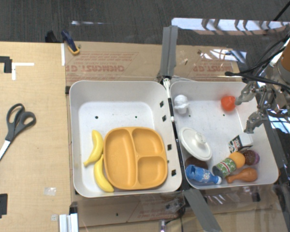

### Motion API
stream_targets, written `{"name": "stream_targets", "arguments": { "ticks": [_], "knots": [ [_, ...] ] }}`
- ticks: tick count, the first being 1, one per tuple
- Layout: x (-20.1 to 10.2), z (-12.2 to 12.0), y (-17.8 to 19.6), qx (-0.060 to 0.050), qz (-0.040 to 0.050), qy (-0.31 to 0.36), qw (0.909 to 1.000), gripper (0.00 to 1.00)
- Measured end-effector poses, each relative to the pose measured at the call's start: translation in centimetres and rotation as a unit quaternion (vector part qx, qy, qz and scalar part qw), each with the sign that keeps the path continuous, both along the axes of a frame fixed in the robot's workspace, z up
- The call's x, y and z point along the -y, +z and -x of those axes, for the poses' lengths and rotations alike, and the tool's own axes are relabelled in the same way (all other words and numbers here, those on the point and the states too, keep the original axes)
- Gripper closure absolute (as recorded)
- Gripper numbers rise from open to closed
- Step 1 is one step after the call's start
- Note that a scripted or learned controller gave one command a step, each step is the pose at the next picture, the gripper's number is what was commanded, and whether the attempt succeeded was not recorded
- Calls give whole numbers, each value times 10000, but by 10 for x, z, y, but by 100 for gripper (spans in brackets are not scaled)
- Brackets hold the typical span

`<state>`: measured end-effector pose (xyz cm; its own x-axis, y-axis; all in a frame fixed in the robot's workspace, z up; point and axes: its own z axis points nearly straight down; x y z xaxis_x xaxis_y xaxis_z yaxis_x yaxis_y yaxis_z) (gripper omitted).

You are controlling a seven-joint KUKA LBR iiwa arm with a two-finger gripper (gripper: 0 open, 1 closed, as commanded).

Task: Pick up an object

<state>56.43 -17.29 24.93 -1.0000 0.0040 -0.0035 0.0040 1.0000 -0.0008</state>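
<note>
Over the right bin's point(217, 88) far edge your gripper point(253, 108) hangs with fingers spread and nothing between them, so (judging from here) a descent could strike the wall before reaching the small orange ball point(227, 103) just beside it.

- Two white bins: the left bin point(77, 129) and the right bin point(210, 92).
- Two bananas point(95, 148), at the left bin's left edge.
- One orange divided plate point(134, 157), in the left bin.
- One white lid point(195, 143), mid right bin.
- One red ball point(227, 103), near the right bin's far edge.
- One blue bottle point(202, 176), at the right bin's near edge.
- One pair of scissors point(13, 126), on the bench's left side.
</note>
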Motion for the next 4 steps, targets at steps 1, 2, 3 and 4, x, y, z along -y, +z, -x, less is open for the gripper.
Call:
{"name": "stream_targets", "arguments": {
  "ticks": [1,2,3,4],
  "knots": [
    [49,41,-145,7,3,-319,9995,0],
    [48,-40,-156,-6,-5,-1672,9859,0],
    [35,-9,-156,0,-6,-2309,9730,0],
    [-10,-75,-155,17,-8,-3280,9447,0]
  ]
}}
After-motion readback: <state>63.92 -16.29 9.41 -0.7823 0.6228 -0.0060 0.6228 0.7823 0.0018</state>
